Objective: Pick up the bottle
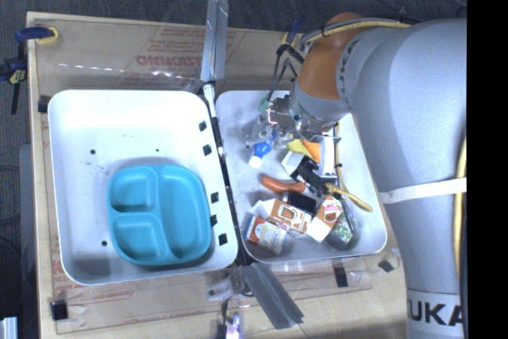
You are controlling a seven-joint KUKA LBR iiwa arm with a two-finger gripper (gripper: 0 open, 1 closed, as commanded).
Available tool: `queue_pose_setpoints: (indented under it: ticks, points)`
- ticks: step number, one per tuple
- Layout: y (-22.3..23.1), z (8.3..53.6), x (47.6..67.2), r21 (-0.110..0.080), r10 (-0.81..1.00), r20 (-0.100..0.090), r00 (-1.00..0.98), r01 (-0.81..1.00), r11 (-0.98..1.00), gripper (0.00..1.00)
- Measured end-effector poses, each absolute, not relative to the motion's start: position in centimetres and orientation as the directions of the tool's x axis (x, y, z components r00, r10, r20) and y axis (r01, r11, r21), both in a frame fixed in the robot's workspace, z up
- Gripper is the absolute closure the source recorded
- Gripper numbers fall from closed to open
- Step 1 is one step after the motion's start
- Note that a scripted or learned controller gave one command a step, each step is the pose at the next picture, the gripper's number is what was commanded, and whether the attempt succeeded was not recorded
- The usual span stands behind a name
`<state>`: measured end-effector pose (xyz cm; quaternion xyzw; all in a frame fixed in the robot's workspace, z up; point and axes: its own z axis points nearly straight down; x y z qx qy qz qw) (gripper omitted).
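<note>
The small white bottle with a blue cap [259, 154] lies on its side in the upper-left part of the right-hand shallow white bin [238, 111], long axis running diagonally, cap pointing up-right toward the gripper. The two-finger gripper [276, 117] sits just above and slightly right of the cap, below the orange-banded wrist; whether it stands apart or together cannot be told.

The bottle's left side faces bare bin floor, then the bin wall beside the divider. To its lower right the clutter is dense: an orange carrot-shaped toy [279, 183], a yellow piece [297, 145] and printed cartons [278, 222], nearly touching. The approach probably has more room from the left. The left-hand white bin [79, 123] holds a turquoise divided plastic tray [157, 213], well apart.
</note>
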<state>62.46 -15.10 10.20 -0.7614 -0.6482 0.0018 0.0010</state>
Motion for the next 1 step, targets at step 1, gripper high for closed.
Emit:
queue_pose_setpoints:
  ticks: [1]
  points:
    - [-7.61,19.23,64.61,-0.003,0.979,0.001,0.204,0.979,-0.204,1.0]
